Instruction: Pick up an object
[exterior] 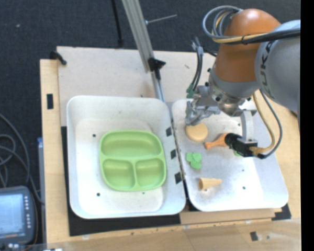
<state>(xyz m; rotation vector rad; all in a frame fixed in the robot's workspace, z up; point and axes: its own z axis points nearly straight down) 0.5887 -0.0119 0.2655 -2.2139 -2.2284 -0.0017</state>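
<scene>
From my station I see the gripper [195,117] low over the back left part of the right bin [254,184], just above a tan disc [197,134] and apparently touching its upper edge. I cannot tell whether the gripper is spread or closed, and nothing is visibly held. The disc is round, flat and matte, like a biscuit, so it has no long axis. Three other small pieces lie in this bin. An orange tapered piece [213,144] lies just right of the disc, its long axis across the bin with the left end slightly lower. A green lumpy piece [194,160] sits toward the front. A tan cone [209,183] lies on its side nearer the front, its wide mouth to the left and its tip to the right. The left bin [85,114] holds one smooth light-green plate [132,160] with rounded corners and three compartments. Both bins are shallow, white and plastic-looking, and they sit on the pale bench [99,69].
</scene>
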